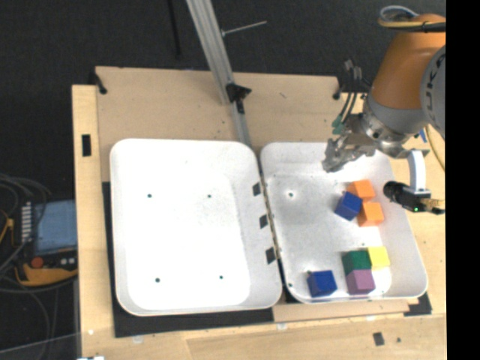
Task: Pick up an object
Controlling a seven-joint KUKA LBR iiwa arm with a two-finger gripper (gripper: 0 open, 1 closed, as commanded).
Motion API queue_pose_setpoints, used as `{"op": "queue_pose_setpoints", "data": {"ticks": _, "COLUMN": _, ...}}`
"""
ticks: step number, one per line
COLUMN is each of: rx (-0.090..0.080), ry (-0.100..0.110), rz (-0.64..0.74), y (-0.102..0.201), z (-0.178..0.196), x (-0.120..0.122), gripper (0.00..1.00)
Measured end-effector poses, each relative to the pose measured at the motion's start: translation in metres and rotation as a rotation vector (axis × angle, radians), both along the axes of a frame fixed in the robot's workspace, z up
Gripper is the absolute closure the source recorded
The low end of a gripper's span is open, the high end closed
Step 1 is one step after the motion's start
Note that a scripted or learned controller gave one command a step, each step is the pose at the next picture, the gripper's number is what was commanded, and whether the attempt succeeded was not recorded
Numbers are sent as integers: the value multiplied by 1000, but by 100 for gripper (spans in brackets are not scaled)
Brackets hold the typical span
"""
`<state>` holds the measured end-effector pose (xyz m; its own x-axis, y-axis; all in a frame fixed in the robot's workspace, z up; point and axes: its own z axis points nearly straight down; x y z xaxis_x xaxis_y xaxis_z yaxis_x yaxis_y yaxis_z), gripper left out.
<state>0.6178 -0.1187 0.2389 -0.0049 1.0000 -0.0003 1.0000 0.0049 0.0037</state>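
A wooden tabletop (300, 96) carries two shallow white bins side by side: the left bin (187, 223) and the right bin (300, 216), which holds seven small blocks. The grey-and-orange arm (401, 73) reaches in from the right, its hand (341, 156) poised above the far part of the right bin, just beyond the nearest blocks. Whether the hand is open or closed cannot be told from this angle, and nothing can be seen in its grip.

The likeliest targets sit just below it: a blue block (348, 206) touching or nearly touching two orange blocks, one behind (364, 189) and one beside (371, 214). Packed that closely, they leave little gap for the hand to slide in, so a descent could land on top of a block or nudge the cluster aside rather than close around one piece.

Along the near wall, a green block (357, 261), yellow block (378, 257) and purple block (361, 280) huddle together against the rim, awkward to reach. A second blue block (322, 283) stands alone, with open floor on its far and left sides.
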Motion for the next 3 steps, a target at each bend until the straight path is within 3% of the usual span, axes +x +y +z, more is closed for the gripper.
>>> {"op": "queue_pose_setpoints", "data": {"ticks": 2, "rx": 1, "ry": 4, "rz": 1, "y": 102, "z": -12, "x": -38, "gripper": 100}}
{"op": "queue_pose_setpoints", "data": {"ticks": 3, "rx": 3, "ry": 4, "rz": 3, "y": 149, "z": 1, "x": -54, "gripper": 100}}
